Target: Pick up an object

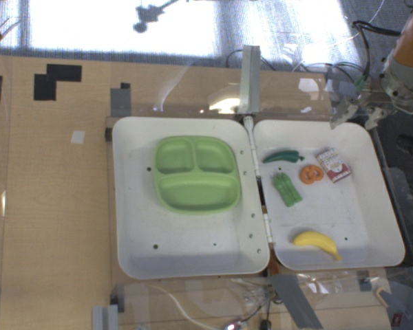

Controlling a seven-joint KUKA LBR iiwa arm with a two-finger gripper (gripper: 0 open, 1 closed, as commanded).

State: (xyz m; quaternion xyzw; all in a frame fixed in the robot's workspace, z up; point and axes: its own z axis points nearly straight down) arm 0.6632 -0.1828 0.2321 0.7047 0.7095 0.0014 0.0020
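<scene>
- gripper (354, 112) poised over far right rim of right bin (372, 205); jaw opening cannot be told; nothing seen between them
- red-and-white carton (333, 164) nearest, just below-left of the jaws; long axis diagonal; banana (316, 243) lies well apart, near front

Green tray (196, 174) L bin, toys R bin (372, 184)

Open floor rings the green divided plate (196, 174) in the left bin (134, 253), while pepper (282, 157), asparagus (286, 188), pretzel (311, 174), box (333, 165) crowd the right bin's (382, 243) far half, banana (316, 243) apart.
</scene>
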